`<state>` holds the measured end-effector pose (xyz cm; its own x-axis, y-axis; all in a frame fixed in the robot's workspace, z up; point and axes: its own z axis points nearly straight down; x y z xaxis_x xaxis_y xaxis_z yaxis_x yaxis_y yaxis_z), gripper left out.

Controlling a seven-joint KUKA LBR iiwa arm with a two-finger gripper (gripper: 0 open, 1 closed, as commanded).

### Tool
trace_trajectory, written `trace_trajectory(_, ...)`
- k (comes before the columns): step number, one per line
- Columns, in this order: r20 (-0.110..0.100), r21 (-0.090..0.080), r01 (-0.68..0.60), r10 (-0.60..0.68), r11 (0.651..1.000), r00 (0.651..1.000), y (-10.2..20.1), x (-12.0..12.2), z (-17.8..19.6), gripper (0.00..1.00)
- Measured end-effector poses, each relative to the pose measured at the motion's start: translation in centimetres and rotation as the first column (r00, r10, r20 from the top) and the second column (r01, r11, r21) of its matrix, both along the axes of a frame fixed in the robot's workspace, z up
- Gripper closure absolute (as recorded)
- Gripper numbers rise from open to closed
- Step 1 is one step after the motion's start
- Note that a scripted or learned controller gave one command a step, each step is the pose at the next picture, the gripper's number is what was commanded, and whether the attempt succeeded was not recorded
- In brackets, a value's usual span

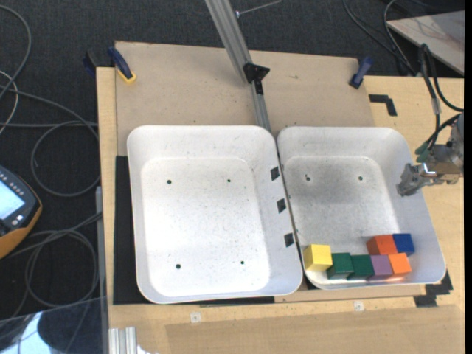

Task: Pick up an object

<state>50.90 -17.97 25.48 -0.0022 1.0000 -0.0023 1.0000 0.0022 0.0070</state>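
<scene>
Camera view: looks down at a slant on a wooden surface (184, 80) carrying two shallow white bins side by side.
Left bin (147, 146): nothing lies in it but a few dark dots on its floor.
Right bin (398, 142): holds all the blocks, bunched along its near edge.
Blocks: a yellow block (318, 256) at the left end, then two green blocks (350, 265), a purple block (381, 265), an orange block (399, 262), with a red block (383, 243) and a blue block (403, 243) just behind them; most touch a neighbour.
Tool (410, 181): at the right rim of the right bin, well apart from the blocks; nothing is seen in it, and whether it is spread or closed I cannot tell.
Done so far: nothing is lifted; every block rests on the bin floor.
Left to do: by my reading the whole pick, meaning travel to the near edge, descent over one block, closing on it and raising it.
Likely snag: the blocks sit tightly packed, so an end piece such as the yellow one looks easiest to get around.
</scene>
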Motion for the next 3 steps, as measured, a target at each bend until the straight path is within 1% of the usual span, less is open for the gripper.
trace_trajectory(1, -0.008, 0.005, -0.004, 0.004, 1.0, 1.0, 5.3, 0.6, -1.1, 1.0)
trace_trajectory(2, -0.004, 0.004, -0.005, 0.005, 1.0, 1.0, 10.3, 1.8, -0.2, 1.0)
trace_trajectory(3, -0.004, 0.004, -0.005, 0.005, 1.0, 1.0, 15.3, 2.2, 0.4, 1.0)
